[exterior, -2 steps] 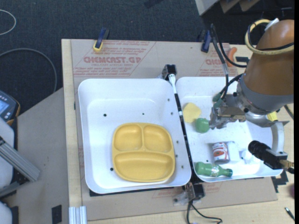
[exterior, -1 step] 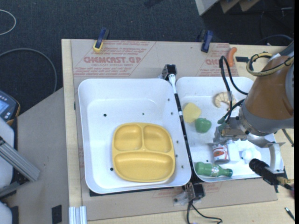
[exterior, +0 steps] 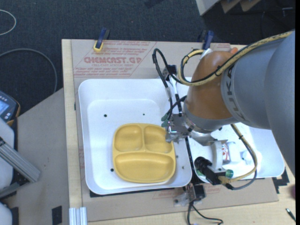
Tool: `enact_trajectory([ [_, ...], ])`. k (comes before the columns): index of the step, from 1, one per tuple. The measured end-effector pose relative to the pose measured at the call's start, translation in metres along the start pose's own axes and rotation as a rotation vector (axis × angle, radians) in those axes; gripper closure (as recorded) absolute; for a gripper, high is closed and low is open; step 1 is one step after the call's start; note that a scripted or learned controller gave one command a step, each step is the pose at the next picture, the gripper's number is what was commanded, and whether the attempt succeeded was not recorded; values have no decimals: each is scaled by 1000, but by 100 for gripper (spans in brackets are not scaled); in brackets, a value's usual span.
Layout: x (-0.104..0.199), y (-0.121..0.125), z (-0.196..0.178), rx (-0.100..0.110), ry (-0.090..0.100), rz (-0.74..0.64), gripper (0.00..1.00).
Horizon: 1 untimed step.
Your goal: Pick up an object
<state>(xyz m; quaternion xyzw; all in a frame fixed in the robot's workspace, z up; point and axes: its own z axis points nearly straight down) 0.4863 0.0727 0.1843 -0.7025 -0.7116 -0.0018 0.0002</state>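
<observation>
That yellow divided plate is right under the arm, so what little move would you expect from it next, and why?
Probably a short drop onto the right rim of the yellow divided plate. The claw hangs at that edge in the left bin, and the plate lies flat, so the raised rim looks like the easiest part to grip.

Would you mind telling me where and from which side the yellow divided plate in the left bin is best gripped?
I would pinch the raised outer rim of the yellow divided plate from above, probably at its right edge. It lies flat in the left bin, too wide to span, and the gripper hangs at that edge.
</observation>
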Motion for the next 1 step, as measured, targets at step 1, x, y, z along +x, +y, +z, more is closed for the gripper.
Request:
enact_trajectory([
  [1, 13, 44, -144, -17, 0, 8, 100],
])
